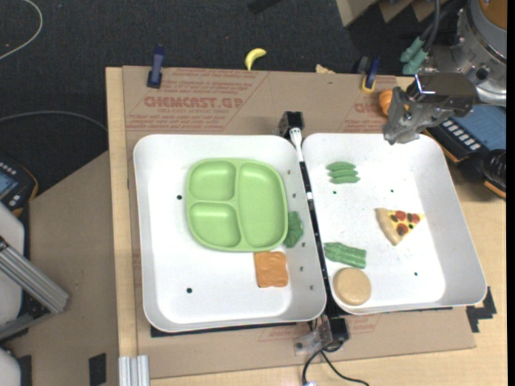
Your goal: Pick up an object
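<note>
A brown cardboard-covered worktop (pixel 201 103) carries two shallow white plastic bins side by side. The left bin (pixel 161 240) holds a light green plastic plate with three compartments (pixel 237 204), lying flat in the bin's middle. Just below the plate's lower right corner lies an orange, roughly square toy food slab (pixel 272 269), and a small dark green piece (pixel 293 228) sits at the plate's right edge, against the bin's right wall.

The right bin (pixel 434 175) holds four things, well apart from one another. A short green toy bean pod (pixel 343 172) lies in its upper left, long axis running left to right across the frame. A toy pizza slice, yellow with red dots (pixel 398 224), lies right of centre, its long axis slanting from upper right to lower left, the wide topped end toward the right and the narrow tip toward the bottom of the frame. A second green pod (pixel 345 254) lies in the lower left, long axis near level, dipping slightly rightward. Just below it sits a round tan toy bun (pixel 352 286).

The grey gripper (pixel 400 132) hangs at the upper right, over the top rim of the right bin, apart from all the objects. Whether its fingers are open or closed cannot be told from here; nothing shows between them.
</note>
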Tool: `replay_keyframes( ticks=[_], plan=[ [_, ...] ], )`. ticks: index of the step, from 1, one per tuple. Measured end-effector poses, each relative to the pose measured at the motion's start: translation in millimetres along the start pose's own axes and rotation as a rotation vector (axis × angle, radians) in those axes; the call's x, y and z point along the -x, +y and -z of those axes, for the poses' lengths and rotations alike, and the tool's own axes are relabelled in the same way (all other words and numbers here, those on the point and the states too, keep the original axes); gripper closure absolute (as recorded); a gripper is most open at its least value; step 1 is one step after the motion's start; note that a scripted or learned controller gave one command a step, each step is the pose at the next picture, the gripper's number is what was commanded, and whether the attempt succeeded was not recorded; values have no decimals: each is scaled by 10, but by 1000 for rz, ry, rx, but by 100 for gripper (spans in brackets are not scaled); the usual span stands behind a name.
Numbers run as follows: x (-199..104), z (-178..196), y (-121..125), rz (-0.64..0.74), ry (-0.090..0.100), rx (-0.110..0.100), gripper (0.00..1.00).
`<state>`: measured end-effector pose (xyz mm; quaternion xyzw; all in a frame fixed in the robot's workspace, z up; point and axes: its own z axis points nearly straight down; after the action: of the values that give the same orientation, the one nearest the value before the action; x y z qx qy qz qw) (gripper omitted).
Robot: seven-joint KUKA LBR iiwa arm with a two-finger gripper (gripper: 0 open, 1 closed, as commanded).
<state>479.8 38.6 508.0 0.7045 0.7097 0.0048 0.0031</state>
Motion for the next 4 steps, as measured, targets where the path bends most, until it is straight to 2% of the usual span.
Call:
replay_keyframes(
  ticks=[1,2,3,4],
  plan=[
    [-40,-1102,-27,-8,-4,-24,100],
    [16,-1527,-26,-10,-3,-18,100],
    [-503,158,6,-1,3,11,100],
    [-279,282,3,-10,-2,-6,100]
  ],
)
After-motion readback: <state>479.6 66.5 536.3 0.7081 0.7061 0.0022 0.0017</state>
